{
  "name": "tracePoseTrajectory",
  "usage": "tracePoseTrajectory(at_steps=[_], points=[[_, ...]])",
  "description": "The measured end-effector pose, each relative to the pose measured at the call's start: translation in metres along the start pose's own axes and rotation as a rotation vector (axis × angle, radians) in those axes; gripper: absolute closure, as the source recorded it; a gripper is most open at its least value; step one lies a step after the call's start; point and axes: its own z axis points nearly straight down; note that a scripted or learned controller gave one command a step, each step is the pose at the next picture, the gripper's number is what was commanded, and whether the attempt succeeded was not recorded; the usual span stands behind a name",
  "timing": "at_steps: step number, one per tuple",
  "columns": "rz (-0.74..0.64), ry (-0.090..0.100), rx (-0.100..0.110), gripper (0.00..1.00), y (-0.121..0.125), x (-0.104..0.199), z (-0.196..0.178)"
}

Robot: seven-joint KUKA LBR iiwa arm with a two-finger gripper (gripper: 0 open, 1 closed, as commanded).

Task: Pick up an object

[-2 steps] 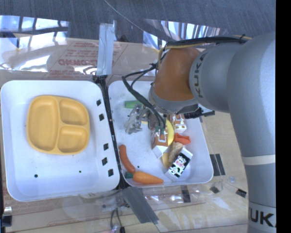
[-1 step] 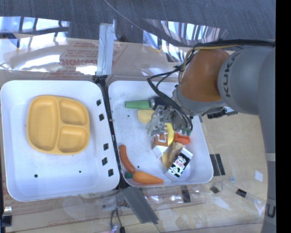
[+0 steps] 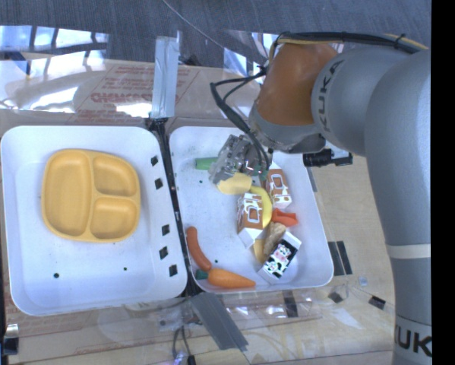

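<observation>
My gripper (image 3: 233,160) hangs low over the back of the right bin (image 3: 318,226), below the orange wrist band. Its tip is right above the upper end of a yellow banana (image 3: 262,203), and whether it touches the banana I cannot tell. A green piece (image 3: 205,163) lies just left of the gripper. Two small brown-and-white cartons (image 3: 250,213) (image 3: 279,189) flank the banana. Toward the front lie a cow-patterned carton (image 3: 280,258), a bread piece (image 3: 273,238), a sausage (image 3: 197,248) and a carrot (image 3: 229,280).
The left bin (image 3: 22,280) holds a yellow divided plate (image 3: 90,195). The big grey arm covers the right side of the view and overhangs the right bin's back corner. Cardboard and tape lie behind both bins.
</observation>
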Motion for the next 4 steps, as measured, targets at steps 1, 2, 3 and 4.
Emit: tracePoseTrajectory(at_steps=[1,2,3,4], points=[[-0.008,-0.001,0.0,1.0,-0.012,0.104,-0.049],[0.099,0.003,0.001,1.0,-0.033,0.126,0.054],[0.311,0.007,0.002,1.0,-0.043,0.142,0.055],[0.617,0.003,0.003,1.0,-0.026,0.092,0.054]])
